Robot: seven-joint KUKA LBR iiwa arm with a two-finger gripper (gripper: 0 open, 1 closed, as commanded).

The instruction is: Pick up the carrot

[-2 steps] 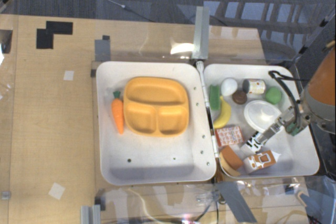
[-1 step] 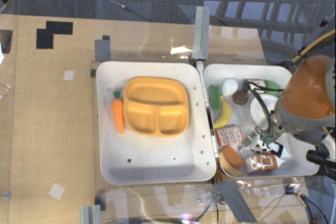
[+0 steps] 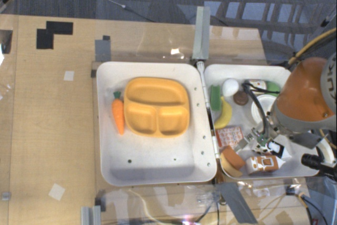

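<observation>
Carrot (image 3: 118, 115): orange, green-topped, lying lengthwise in left bin (image 3: 152, 171), touching left edge of yellow divided plate (image 3: 156, 106); well apart from claw. Claw (image 3: 259, 138): over right bin (image 3: 295, 168), among banana (image 3: 225, 113), carton (image 3: 263, 164), bun (image 3: 232, 158); finger spread not discernible.
</observation>
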